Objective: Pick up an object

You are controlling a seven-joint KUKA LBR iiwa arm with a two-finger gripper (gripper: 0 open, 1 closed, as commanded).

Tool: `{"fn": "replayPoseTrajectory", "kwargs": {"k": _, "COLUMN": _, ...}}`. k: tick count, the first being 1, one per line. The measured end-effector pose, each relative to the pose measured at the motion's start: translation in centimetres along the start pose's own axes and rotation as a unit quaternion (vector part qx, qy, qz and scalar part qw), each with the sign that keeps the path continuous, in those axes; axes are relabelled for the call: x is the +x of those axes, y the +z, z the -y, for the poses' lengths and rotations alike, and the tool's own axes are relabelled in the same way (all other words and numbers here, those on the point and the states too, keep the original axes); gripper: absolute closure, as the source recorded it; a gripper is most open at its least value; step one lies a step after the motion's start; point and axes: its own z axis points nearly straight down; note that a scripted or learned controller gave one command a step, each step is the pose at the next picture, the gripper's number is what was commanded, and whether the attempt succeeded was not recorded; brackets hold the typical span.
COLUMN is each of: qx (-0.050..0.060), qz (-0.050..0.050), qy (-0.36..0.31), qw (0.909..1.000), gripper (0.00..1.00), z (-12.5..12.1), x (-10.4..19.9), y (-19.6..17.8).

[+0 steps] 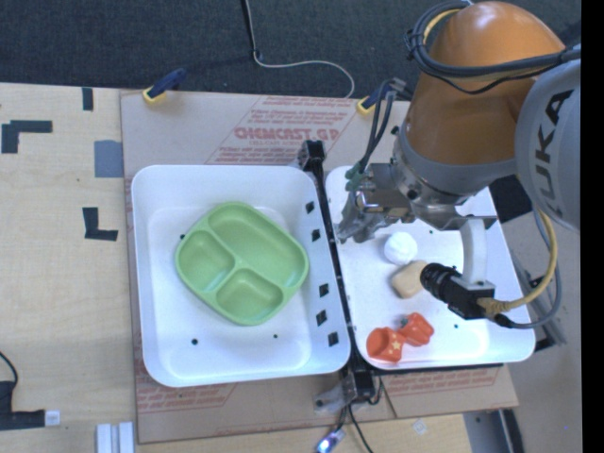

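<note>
My gripper (pixel 357 217) low over right bin (pixel 491 347), near divider; finger state unclear. White ball (pixel 400 247), tan block (pixel 409 279), red pepper (pixel 385 344) nearby; green divided plate (pixel 243 263) in left bin (pixel 151 253)

A single camera hangs above the bench and looks down at a slant, taking in both white bins side by side: the left bin (pixel 151 253) sits fully in view, while the right bin (pixel 491 343) is partly covered by the arm (pixel 481 92), which enters from the right and looms large near the lens. Dark floor fills the top edge; the bench's near edge falls along the bottom
</note>
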Motion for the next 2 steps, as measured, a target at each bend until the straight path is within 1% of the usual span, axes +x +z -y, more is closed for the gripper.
{"fn": "replayPoseTrajectory", "kwargs": {"k": 1, "qx": 0.009, "qz": 0.003, "qy": 0.004, "qw": 0.9999, "gripper": 1.00, "z": 0.2, "x": -0.8, "y": 1.2}}
{"fn": "replayPoseTrajectory", "kwargs": {"k": 2, "qx": 0.003, "qz": 0.000, "qy": -0.001, "qw": 1.0000, "gripper": 1.00, "z": -0.1, "x": 5.3, "y": -8.6}}
